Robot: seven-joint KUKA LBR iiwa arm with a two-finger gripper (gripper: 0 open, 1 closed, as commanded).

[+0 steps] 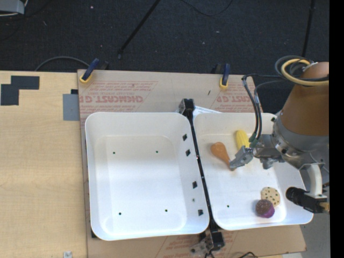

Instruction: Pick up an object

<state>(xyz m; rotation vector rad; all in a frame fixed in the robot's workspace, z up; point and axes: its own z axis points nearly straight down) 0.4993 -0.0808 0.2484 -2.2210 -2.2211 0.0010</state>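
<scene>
From the right, the grey arm with its orange band point(309, 104) leans in over the shallow white right-hand bin point(226, 219), its wrist low and its jaws point(240, 158) stretched leftward just above the bin floor. Whether they stand apart or together cannot be told. Just beside them lie an orange carrot-shaped toy point(219, 151) and a yellow corn-shaped piece point(242, 139). Nearer the front corner sit a speckled tan cookie point(270, 195) touching a purple round lump point(264, 208). The shallow white left-hand bin point(97, 171) adjoins on the tabletop.
</scene>
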